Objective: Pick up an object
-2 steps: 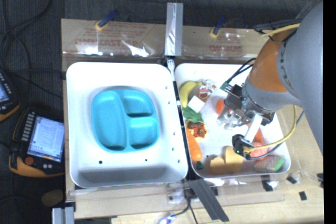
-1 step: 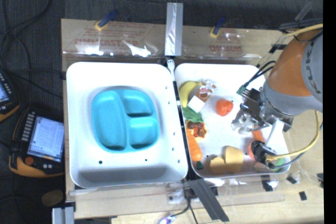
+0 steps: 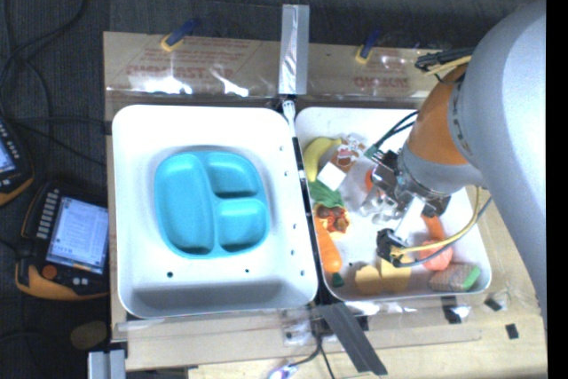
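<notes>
Toys (image 3: pixel 330 177) crowd right bin (image 3: pixel 346 120): banana (image 3: pixel 318 153) far left, carrot (image 3: pixel 328 255) near left, yellow block (image 3: pixel 383 278) near. Gripper (image 3: pixel 387 207) low mid-bin; can't tell how open, nothing visibly held. Risk: clutter, so it closes on bare floor or shoves neighbours.

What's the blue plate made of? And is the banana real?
The blue divided plate looks like moulded plastic: one even colour, rounded compartments, soft sheen. The banana is probably a plastic toy, judging by its smooth, uniform yellow; the view can't confirm it.
</notes>
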Motion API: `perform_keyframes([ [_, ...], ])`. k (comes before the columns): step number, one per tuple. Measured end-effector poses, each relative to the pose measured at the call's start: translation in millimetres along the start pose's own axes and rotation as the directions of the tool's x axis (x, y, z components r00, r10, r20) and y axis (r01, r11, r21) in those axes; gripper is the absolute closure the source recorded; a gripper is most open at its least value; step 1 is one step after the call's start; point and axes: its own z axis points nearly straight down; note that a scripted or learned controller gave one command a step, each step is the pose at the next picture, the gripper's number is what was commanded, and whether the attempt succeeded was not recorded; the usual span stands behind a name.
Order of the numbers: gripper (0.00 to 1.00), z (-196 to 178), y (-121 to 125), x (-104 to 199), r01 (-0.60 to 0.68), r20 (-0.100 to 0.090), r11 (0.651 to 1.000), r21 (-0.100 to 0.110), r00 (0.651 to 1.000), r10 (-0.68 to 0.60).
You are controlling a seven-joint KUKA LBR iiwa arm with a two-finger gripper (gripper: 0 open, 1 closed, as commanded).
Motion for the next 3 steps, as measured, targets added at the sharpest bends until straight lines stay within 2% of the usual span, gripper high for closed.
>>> perform_keyframes([
  [1, 1.00, -50.4, -11.3, -24.7, -0.147, 0.000, 0.989, -0.001, 0.989, 0.147],
  [2, 1.00, 29.8, -27.5, -39.3, -0.511, -0.013, 0.860, -0.004, 0.860, 0.511],
  [3, 1.00, 23.5, -28.7, -39.6, -0.509, -0.006, 0.861, 0.001, 0.861, 0.509],
])
